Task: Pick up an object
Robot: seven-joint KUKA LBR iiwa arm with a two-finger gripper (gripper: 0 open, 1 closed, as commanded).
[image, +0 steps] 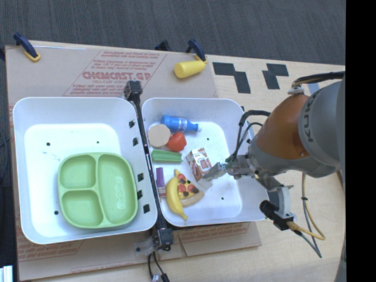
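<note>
With the jaws [215, 171] low in the right bin [234, 107], just right of the small red carton [199, 162], their state impossible to tell, a clumsy close could shove the carton into the pizza slice [188, 189] and banana [173, 196] beside it.

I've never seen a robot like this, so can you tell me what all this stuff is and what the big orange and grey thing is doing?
The big orange and grey thing is a robot arm. One camera looks down from above, and the arm reaches in from the right. At its tip is a gripper, like two fingers, low in the right bin beside a small red and white carton. I cannot tell if it holds anything. That bin also has a toy banana, a pizza slice, a blue bottle, a red ball-like toy and a green stick. The left bin has a green divided plate.
</note>
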